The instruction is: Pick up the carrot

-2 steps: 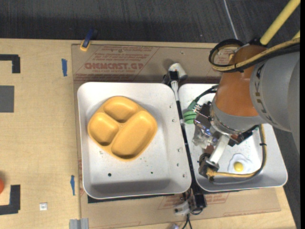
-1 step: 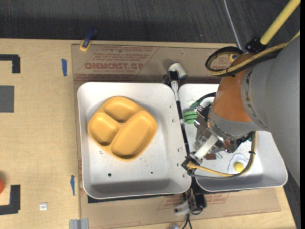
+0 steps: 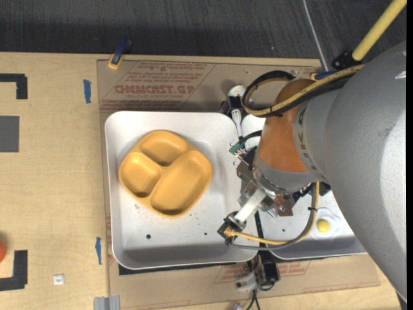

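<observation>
On tan bench [image 3: 51,173] w/ dark carpet [image 3: 161,11] behind, yellow tray [image 3: 166,172] in view-left white bin [image 3: 129,237]; jaws' state unclear.

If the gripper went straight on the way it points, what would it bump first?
Probably the white floor of the right bin, near its left edge; the gripper points down there, but the arm hides much.
</observation>
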{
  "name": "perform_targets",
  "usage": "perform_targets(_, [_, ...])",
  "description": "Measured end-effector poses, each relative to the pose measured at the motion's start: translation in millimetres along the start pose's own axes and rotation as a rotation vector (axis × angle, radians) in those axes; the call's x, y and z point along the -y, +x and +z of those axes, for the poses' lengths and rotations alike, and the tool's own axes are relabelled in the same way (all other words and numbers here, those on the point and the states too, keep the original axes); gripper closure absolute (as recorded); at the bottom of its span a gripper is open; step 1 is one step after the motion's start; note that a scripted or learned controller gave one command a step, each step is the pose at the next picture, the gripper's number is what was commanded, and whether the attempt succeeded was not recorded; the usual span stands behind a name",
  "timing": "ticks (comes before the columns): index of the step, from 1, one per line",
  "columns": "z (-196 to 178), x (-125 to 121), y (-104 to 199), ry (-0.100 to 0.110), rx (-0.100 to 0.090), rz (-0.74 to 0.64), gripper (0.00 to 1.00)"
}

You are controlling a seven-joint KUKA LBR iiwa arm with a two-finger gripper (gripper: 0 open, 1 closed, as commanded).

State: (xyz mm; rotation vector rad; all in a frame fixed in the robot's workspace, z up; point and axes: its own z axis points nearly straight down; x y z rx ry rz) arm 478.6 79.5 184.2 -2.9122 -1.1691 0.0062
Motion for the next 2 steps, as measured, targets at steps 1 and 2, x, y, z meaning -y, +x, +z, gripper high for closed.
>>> perform_targets(1, [-30.1, 23.3, 23.9, -0.003, -0.002, 0.324, 1.00])
perform_targets(2, [-70.9, -24.4, 1.9, -0.003, -0.002, 0.323, 1.00])
